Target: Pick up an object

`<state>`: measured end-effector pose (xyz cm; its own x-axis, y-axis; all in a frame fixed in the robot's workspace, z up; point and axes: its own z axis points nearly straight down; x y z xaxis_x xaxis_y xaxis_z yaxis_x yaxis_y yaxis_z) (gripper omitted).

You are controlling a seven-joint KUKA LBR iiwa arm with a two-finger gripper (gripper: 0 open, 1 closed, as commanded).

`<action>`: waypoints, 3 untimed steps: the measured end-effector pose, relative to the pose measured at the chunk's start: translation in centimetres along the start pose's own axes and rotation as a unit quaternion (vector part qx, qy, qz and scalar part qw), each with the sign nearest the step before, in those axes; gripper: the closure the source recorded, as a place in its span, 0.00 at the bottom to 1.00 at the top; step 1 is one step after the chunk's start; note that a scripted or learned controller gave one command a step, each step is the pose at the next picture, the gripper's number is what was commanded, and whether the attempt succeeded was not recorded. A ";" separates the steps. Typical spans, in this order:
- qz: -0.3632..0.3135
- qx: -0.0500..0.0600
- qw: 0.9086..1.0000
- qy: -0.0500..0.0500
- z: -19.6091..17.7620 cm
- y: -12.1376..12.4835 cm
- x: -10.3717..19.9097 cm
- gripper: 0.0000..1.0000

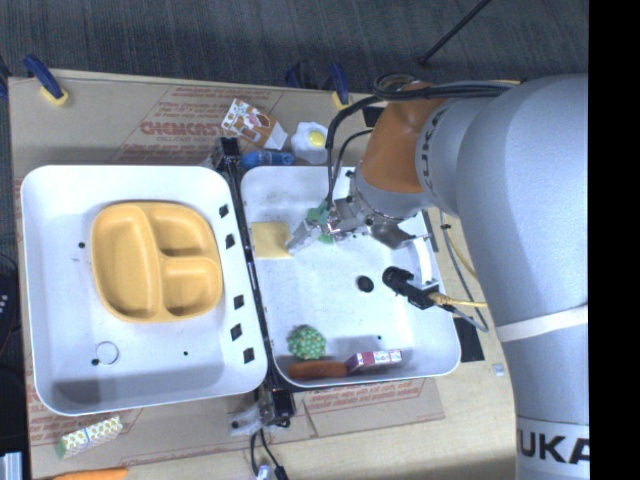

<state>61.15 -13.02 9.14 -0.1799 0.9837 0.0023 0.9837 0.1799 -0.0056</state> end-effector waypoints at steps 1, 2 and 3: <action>0.214 -0.002 0.977 0.000 0.0 0.0 -0.5 0.00; 0.320 -0.001 0.947 0.000 -0.1 0.5 -6.4 0.00; 0.320 0.000 0.947 0.000 -2.1 -5.8 -4.0 0.00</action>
